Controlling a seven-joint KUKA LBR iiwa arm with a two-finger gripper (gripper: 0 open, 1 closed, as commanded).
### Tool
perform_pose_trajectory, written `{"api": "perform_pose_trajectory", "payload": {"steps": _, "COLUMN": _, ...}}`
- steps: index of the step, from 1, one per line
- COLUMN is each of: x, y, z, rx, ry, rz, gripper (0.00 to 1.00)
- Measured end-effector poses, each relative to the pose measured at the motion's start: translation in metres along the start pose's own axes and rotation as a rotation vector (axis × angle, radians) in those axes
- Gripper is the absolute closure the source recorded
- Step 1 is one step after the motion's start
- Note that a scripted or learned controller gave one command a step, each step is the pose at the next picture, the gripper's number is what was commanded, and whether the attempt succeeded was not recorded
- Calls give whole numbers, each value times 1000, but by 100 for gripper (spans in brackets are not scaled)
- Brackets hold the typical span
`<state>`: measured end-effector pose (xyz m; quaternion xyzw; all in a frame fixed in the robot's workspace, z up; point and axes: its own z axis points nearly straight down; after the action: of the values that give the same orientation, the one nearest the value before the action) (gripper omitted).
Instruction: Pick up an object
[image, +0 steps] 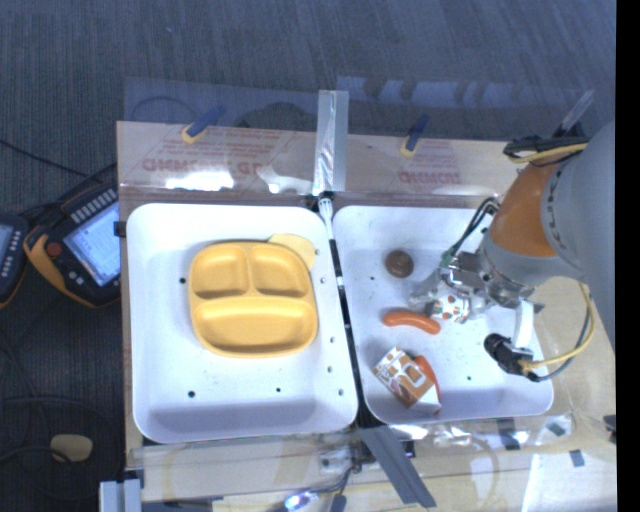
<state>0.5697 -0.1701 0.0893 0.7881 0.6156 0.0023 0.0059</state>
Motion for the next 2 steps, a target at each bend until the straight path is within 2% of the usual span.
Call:
{"api": "perform_pose_trajectory", "payload": {"steps": 1, "x": -7, "y": -7, "z": 0, "rx": 0, "ry": 2, "rz": -99, "gripper": 0}}
{"api": "perform_pose_trajectory", "payload": {"steps": 2, "x": -9, "y": -25, "z": -1, "rx": -3, "ry": 0, "rz": -171, "gripper": 0}}
